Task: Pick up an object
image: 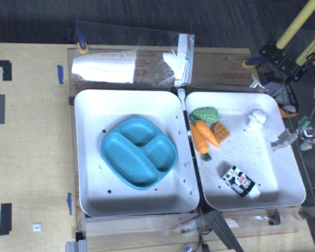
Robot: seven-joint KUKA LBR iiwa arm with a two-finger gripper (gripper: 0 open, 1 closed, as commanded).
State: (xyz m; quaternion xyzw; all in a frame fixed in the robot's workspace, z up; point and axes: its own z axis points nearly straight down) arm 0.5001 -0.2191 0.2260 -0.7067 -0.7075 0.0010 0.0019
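Orange toy carrots [200,135] are lying at the far left of the right bin [283,188], touching a green leafy piece [205,113]. A black-and-white carton [240,181] is lying nearer. My gripper [296,135] is hovering at that bin's right rim; I cannot tell whether it is open or closed.

Two white bins [89,193] [283,188] side by side on one counter [31,156]. One blue divided plate [138,152] in the left bin. In the right: two toy carrots [199,138] [207,132], one leafy green [205,113], one waffle piece [221,132], one cow-patterned carton [241,181], one small white object [256,118].
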